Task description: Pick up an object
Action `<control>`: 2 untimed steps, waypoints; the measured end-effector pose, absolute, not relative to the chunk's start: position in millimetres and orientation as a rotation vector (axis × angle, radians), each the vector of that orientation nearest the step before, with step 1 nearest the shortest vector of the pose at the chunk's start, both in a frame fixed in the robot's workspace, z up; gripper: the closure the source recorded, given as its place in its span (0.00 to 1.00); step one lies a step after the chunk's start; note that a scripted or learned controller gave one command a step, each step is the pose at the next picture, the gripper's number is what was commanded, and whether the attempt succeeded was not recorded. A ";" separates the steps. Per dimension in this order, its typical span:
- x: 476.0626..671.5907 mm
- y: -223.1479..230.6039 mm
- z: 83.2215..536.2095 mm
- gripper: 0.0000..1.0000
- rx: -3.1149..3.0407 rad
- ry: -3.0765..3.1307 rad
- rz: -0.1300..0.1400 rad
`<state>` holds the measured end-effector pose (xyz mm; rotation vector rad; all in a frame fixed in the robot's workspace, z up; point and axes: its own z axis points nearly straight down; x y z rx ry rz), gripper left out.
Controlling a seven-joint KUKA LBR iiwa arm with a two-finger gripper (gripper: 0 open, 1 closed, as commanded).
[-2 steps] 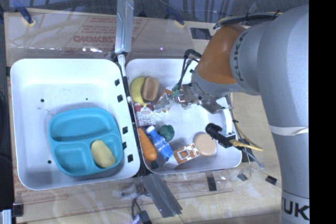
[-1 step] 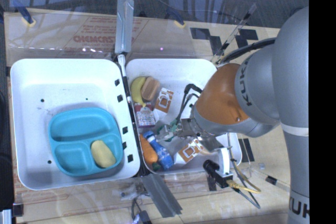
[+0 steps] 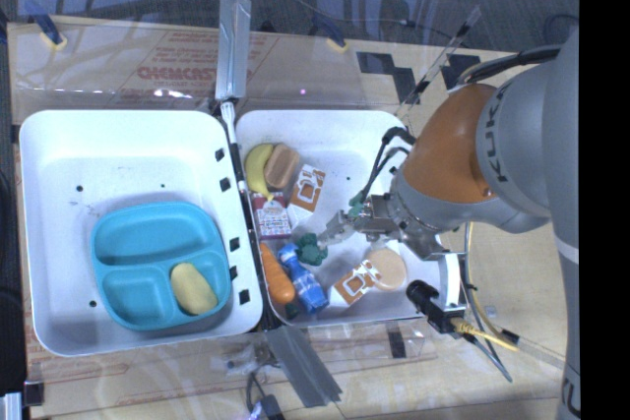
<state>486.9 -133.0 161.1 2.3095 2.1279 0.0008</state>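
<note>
My gripper (image 3: 340,225) hangs low over the middle of the right bin (image 3: 325,128), reaching in from the right under the orange wrist band. Its tip is just right of a small green object (image 3: 313,250) and above it, close to it; contact is unclear. Around it lie a blue bottle (image 3: 301,278), an orange carrot (image 3: 277,276), a round beige piece (image 3: 385,269), a small orange-and-white carton (image 3: 352,284), a second carton (image 3: 307,188), a dark red packet (image 3: 272,215), a yellow banana (image 3: 256,167) and a brown bun (image 3: 282,165).
The left bin (image 3: 59,143) holds a blue divided plate (image 3: 148,241) with a yellow, potato-shaped object (image 3: 194,288) in its lower right compartment. A metal divider (image 3: 232,44) runs between the bins. The arm's bulk (image 3: 512,152) covers the right bin's right side.
</note>
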 end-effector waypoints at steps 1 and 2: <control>477.4 -120.5 154.6 0.00 2.237 2.211 -0.002; 482.0 -99.7 98.9 0.00 1.954 2.434 0.006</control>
